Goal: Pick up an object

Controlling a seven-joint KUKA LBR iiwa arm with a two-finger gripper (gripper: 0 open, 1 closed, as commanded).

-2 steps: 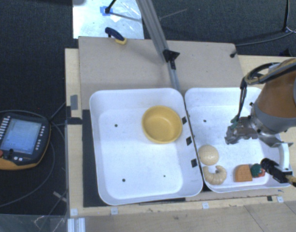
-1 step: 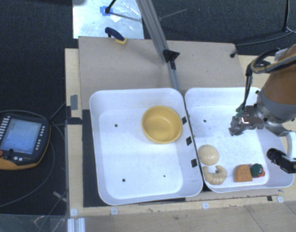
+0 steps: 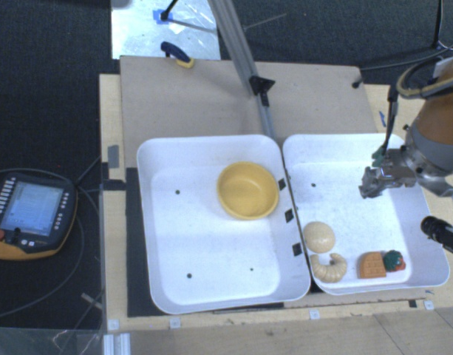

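The end effector (image 3: 372, 186) hangs over the right bin (image 3: 337, 150), its opening impossible to tell, far from the cream ball (image 3: 318, 236) clustered near the front wall

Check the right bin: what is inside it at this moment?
Inside the right bin, near its front edge: a cream round object, a ridged curved piece and an orange-and-green toy. The gripper hangs over bare floor, hiding a small patch.

A tan bench (image 3: 315, 98) stands on dark carpet (image 3: 49, 65), with a metal pole (image 3: 237, 39) slanting above and a pendant (image 3: 30, 213) lying at left.
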